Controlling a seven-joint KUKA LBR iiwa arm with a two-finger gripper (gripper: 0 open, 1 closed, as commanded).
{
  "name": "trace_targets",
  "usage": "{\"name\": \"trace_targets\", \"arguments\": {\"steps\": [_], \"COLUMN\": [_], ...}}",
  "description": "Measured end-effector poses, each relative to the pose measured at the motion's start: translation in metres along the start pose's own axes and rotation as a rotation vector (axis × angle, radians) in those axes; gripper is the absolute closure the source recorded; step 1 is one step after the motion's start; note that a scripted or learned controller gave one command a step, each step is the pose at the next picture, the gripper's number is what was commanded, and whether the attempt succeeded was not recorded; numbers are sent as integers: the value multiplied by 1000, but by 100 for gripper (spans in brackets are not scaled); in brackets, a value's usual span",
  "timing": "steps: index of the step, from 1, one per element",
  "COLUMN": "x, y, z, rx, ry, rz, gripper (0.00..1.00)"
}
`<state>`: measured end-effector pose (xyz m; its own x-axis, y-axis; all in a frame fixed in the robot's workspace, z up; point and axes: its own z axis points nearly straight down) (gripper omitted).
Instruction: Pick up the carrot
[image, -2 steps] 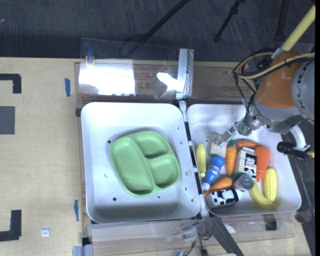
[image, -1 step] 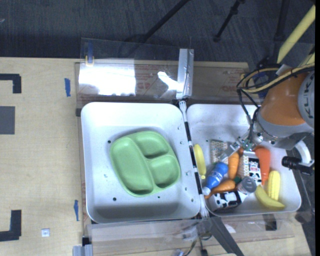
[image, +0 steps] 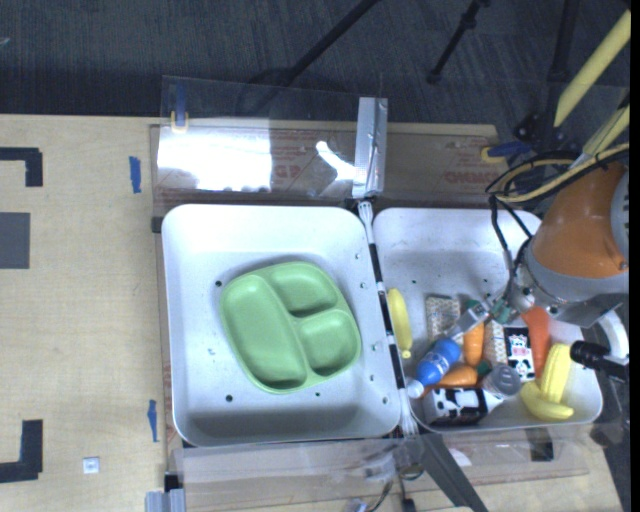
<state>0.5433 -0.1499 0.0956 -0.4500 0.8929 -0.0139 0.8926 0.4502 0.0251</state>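
The carrot (image: 538, 338) is a long orange-red piece lying lengthwise near the right side of the right bin (image: 440, 240), among a pile of toys. The arm's orange band (image: 583, 235) hangs over the bin's right wall. Below it, the gripper (image: 497, 308) reaches down and left into the pile. Its tip is low among the objects, just left of the carrot's upper end. The wrist body hides how the gripper meets the objects.
The left bin (image: 190, 250) holds a green divided plate (image: 290, 325). In the right bin the pile includes a yellow piece (image: 400, 318), a blue bottle (image: 437, 362), two smaller orange items (image: 473, 343) (image: 460, 377), bananas (image: 553, 385) and black-and-white toys (image: 460, 402).
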Motion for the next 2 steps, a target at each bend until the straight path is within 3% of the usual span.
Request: {"name": "trace_targets", "arguments": {"steps": [1, 2], "x": [2, 1], "y": [1, 2], "z": [-9, -18], "rx": [1, -1], "ry": [7, 7], "rz": [1, 2], "gripper": [100, 100]}}
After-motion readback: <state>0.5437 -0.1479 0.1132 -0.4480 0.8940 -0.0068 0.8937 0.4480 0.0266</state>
